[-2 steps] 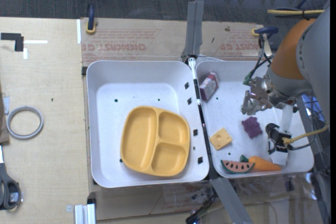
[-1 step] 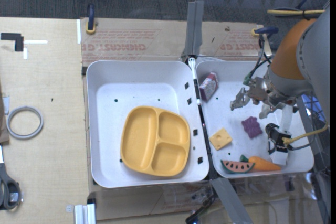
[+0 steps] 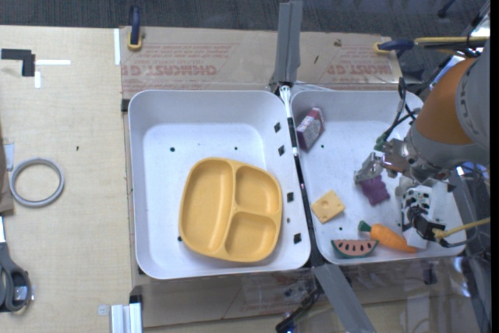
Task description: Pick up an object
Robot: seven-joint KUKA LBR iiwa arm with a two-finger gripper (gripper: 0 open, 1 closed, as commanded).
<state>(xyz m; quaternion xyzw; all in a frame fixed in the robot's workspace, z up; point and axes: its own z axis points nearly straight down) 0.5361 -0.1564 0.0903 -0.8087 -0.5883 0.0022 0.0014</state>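
Watermelon slice (image 3: 354, 247): toy wedge, red with a green rind, lying at the near edge of the right bin (image 3: 343, 109), just left of the carrot.
Carrot (image 3: 391, 238): orange toy with a green top, on the right bin's floor beside the watermelon slice, its tip pointing right.
Purple object (image 3: 376, 190): small purple piece in the middle of the right bin, directly under the pincer; whether it sits between the fingers cannot be told.
Pincer (image 3: 373, 170): low over the right bin, at the purple object; its grip, released or clenched, cannot be told from this angle.
Arm (image 3: 444, 117): grey with an orange band, reaching in from the right over the right bin's far right side, cables trailing along it.
Cheese wedge (image 3: 328, 207): yellow toy with holes, left of the purple object, near the divider between the bins.
Purple carton (image 3: 309, 127): small box at the far left of the right bin, close to the divider.
Left bin (image 3: 156, 168): white, holding a yellow three-compartment plate (image 3: 231, 209) toward its near right side.
Desk (image 3: 62, 246): pale wood, with a grey tape ring (image 3: 34, 182) lying well left of the bins.
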